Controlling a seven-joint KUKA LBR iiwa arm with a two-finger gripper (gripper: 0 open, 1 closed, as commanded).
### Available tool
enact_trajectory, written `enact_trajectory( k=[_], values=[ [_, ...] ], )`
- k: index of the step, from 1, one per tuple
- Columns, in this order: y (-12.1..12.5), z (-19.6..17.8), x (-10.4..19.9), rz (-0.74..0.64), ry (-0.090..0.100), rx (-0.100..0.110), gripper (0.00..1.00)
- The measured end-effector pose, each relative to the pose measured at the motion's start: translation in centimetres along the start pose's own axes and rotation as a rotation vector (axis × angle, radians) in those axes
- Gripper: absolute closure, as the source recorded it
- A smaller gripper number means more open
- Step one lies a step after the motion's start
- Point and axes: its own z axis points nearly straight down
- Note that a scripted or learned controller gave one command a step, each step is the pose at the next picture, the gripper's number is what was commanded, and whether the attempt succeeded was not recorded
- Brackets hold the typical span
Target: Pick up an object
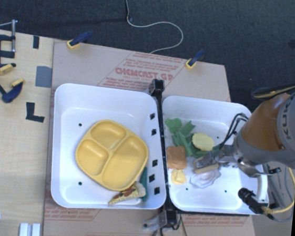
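Two shallow white plastic bins sit side by side on a sheet of brown printed cardboard [141, 77] that covers part of the pale wooden tabletop [4, 167]. The left bin [65, 100] holds a yellow compartmented plastic tray [111, 154], which fills most of the floor and leaves bare white strips along the far and left walls. At the tray's near corner, against the near wall, lies a small toy pizza slice [127, 194].

The right bin [202, 106] is crowded on its left half, close to the shared wall: a green leafy toy piece [180, 130], a pale yellow round toy piece [203, 142], an orange-brown bread-like block [176, 157] and a small yellow lump [178, 176]. A clear, crumpled plastic thing [204, 179] lies beside them. The bin's near right floor is bare white.

The grey arm with its orange band [260, 125] comes in over the right wall. Its hand [205, 165] sits low over the bin's middle, just above or touching the clear plastic thing. The fingers are too blurred to judge, so I cannot tell whether the hand is spread or pressed together, or whether it grips anything.
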Motion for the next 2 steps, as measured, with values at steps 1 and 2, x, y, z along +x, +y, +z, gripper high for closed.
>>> enact_trajectory(
  k=[1, 2],
  values=[
    [0.7, -6.0, 0.0, -0.002, 0.005, 0.018, 1.0],
    [0.6, -12.0, -0.2, -0.001, 0.004, 0.017, 1.0]
  ],
)
